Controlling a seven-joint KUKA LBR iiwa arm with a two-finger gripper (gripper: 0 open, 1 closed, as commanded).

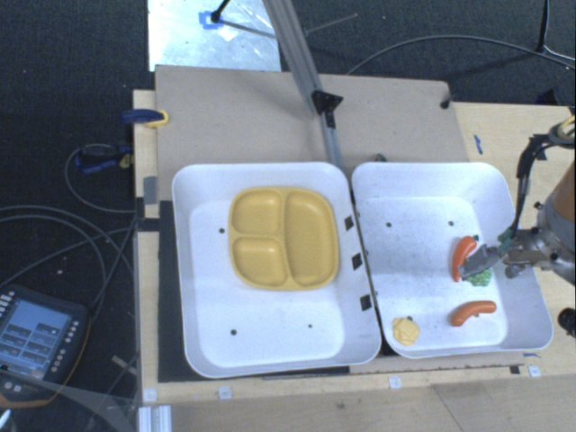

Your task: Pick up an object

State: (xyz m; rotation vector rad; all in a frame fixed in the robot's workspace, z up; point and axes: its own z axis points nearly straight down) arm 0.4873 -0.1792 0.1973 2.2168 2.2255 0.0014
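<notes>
Arm [553,241] cut off at right edge; green item [480,278] half hidden under gripper [481,259], identity unclear.

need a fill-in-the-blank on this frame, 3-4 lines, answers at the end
1. The yellow divided plate lies in the ____ bin of the view.
2. The right bin holds two orange sausages, and, a green item and a ____ item at its front left corner.
3. The plate has ____ compartments.
4. The gripper hovers beside the ____ of the two sausages.

Missing words: left; yellow; three; upper
</notes>
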